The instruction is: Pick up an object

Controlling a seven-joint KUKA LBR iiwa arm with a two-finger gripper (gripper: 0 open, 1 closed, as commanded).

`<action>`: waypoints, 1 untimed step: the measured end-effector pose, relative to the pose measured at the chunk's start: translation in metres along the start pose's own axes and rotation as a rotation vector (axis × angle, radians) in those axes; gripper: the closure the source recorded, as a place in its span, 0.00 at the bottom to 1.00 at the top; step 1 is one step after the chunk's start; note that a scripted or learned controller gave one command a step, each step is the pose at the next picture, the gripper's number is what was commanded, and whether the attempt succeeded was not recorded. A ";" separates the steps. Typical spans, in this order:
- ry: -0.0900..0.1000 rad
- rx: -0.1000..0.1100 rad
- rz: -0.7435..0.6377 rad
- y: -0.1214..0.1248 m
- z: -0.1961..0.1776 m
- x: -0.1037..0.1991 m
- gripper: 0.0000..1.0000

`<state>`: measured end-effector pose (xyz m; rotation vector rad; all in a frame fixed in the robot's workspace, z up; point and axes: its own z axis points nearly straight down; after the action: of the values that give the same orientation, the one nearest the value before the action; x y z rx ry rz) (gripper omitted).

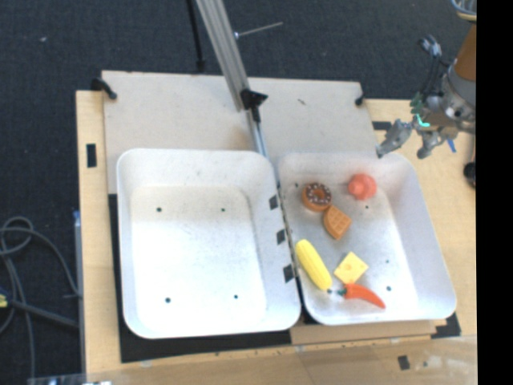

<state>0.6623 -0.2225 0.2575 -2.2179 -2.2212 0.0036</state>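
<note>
The gripper (407,141) hangs at the far right, above the bench just beyond the right bin's (429,239) far right corner, its two fingers spread apart with nothing between them. All the toys lie in the right bin. A corn cob (313,265) lies by the bin's left wall, its long axis running from far left to near right. Just near of it, a carrot (364,295) points its orange tip right and slightly nearer, its green end touching the corn's near end. A cheese wedge (351,268) sits between them. Farther back lie a waffle (337,223), a donut (317,196) and a tomato (361,186). The left bin (200,243) sits alongside.
</note>
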 end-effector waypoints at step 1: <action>-0.004 -0.004 -0.003 0.001 -0.003 0.000 0.00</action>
<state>0.6630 -0.2229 0.2610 -2.2178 -2.2288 0.0042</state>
